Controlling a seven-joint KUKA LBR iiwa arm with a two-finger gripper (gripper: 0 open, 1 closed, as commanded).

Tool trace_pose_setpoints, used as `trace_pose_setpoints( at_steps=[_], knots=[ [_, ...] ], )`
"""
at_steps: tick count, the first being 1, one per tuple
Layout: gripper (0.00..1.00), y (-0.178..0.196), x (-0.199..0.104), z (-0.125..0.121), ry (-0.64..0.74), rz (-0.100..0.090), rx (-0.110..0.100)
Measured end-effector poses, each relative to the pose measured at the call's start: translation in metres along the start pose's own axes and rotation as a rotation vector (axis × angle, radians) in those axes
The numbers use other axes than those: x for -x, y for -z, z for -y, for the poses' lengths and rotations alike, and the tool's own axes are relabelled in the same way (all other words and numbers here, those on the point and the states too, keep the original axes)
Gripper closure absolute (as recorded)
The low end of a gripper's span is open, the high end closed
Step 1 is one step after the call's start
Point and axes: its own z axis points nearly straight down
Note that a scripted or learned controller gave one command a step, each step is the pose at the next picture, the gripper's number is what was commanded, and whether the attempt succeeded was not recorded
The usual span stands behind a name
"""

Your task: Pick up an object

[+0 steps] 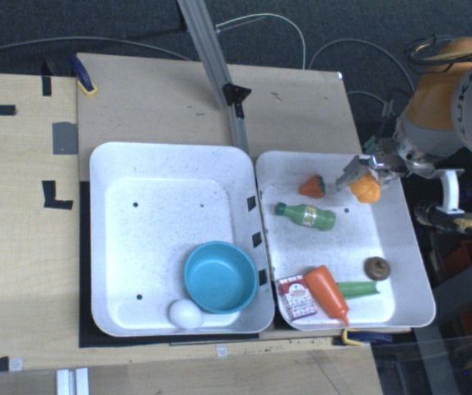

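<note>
My gripper (362, 174) hangs over the upper right part of the right bin (400, 245). An orange rounded object (367, 190) sits directly under and against its tip, and I cannot tell whether it is gripped. A small red-orange toy (312, 187) lies just left of the gripper. A green bottle (306, 215) lies on its side below that. Near the bin's front are an orange-red carrot (328, 293), a green stick (357, 288), a red-and-white box (297, 297) and a brown round piece (376, 267).
The left bin (137, 179) holds a blue bowl (219, 276) and a white ball (186, 312) at its front right. A grey pole (211, 48) slants over the bench behind the bins. Cables trail at the back right.
</note>
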Motion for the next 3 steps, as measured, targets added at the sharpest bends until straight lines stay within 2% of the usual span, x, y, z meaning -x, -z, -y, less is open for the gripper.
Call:
trace_pose_setpoints(
  at_steps=[1,2,3],
  knots=[
    [1.00,0.056,-0.002,-0.012,0.001,0.000,0.000],
    [1.00,0.073,-0.002,-0.012,0.000,-0.002,-0.005],
    [1.00,0.062,-0.056,-0.006,0.003,-0.003,-0.008]
  ],
)
